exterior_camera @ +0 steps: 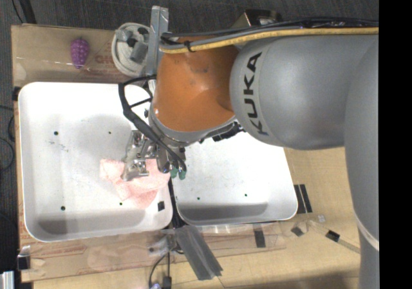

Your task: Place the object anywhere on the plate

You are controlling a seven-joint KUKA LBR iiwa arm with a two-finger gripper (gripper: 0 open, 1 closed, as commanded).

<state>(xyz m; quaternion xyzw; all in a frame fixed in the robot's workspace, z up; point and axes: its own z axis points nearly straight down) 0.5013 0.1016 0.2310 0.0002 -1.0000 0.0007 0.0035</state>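
A pink plate (132, 186) lies in the left white bin (38, 152), near its right wall and front. My gripper (137, 167) hangs directly over the plate's upper edge, reaching in under the orange band of the arm (193, 88). Its metal fingers point down at the plate, and the arm hides most of them. No object can be made out between them from this angle.
The right white bin (257, 197) lies largely under the arm. A purple grape-like item (79, 52) and a white round fixture (131, 46) sit on the bench behind the left bin. Cables loop beside the wrist.
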